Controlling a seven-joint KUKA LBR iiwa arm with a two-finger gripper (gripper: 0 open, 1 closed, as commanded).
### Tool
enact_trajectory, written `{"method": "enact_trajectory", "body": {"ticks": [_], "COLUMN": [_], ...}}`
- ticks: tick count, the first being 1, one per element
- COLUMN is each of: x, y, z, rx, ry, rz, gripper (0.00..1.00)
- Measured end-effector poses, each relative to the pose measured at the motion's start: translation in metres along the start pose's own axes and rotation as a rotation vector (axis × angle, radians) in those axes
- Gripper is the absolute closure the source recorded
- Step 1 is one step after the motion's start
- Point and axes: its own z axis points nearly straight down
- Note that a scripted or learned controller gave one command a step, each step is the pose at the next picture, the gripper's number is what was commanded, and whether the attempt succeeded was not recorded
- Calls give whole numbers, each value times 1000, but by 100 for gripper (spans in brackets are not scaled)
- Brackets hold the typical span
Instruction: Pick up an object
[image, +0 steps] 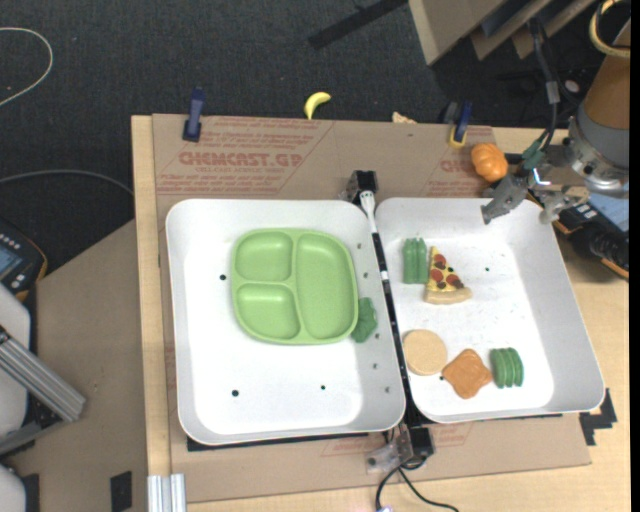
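Observation:
The right bin (560, 300) holds several toy foods. A pizza slice (445, 278) lies beside a green ridged piece (415, 260) near its left wall. Toward the front sit a round tan cookie (425, 351), an orange-brown piece (467, 373) and another green ridged piece (507, 367). My gripper (524, 205) hangs open over the bin's back right corner, above bare floor, with nothing between its fingers. It is well apart from all the food.
In the left bin (200, 330) lies a green divided plate (295, 286) with a small green item (364, 320) against its right edge. An orange toy (488, 160) sits on the cardboard behind the right bin. Blue clamps (193, 115) hold the board's back edge.

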Motion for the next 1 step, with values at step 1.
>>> {"method": "enact_trajectory", "body": {"ticks": [1], "x": [-21], "y": [-33], "z": [139], "rx": [13], "ry": [3], "rz": [4], "gripper": [0]}}
